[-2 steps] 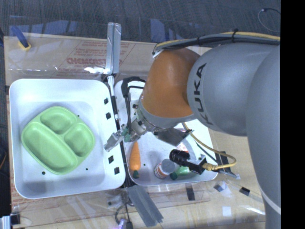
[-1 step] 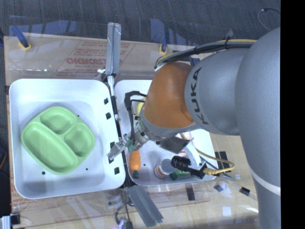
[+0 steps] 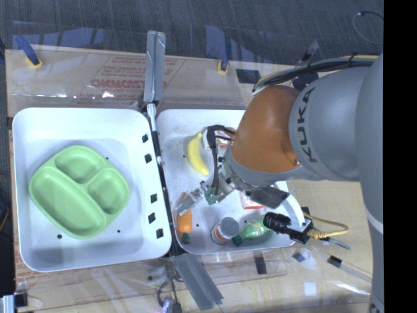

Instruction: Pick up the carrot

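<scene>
Lying carrot (image 3: 185, 223) just below-left of fingers (image 3: 210, 191).

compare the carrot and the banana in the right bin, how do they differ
The carrot is orange; the banana is yellow. The carrot looks short and stubby; the banana is longer and curved. The carrot lies near the bin's front left corner; the banana lies farther back. Both rest in the right bin.

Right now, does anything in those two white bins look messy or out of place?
Slightly. In the right bin, the carrot, a banana, a green bottle and a small can lie scattered, while the green divided plate in the left bin holds nothing.
</scene>
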Controlling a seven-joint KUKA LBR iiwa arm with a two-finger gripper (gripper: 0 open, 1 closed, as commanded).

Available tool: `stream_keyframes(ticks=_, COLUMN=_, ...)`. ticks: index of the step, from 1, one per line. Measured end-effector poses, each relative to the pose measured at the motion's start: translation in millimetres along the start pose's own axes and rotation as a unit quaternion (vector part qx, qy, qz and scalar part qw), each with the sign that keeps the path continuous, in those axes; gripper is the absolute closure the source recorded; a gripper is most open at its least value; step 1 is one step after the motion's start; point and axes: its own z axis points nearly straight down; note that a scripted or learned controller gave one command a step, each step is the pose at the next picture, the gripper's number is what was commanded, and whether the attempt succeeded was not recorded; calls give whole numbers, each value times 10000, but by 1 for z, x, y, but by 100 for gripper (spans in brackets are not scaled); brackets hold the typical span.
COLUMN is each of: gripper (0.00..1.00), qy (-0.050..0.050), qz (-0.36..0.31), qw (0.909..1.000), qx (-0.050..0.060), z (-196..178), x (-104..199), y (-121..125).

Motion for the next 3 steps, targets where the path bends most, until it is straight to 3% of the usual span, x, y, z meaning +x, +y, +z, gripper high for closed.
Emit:
stream_keyframes(ticks=1, gripper=0, qy=4, qz=-171, qw=9999, qx=4, z=0, x=25, y=16)
stream_keyframes(ticks=2, gripper=0, qy=-2, qz=474, qw=9989, qx=0, z=0, x=28, y=50)
stream_keyframes(ticks=3, gripper=0, qy=8, qz=629, qw=9980, qx=7, z=0, x=-13, y=-8)
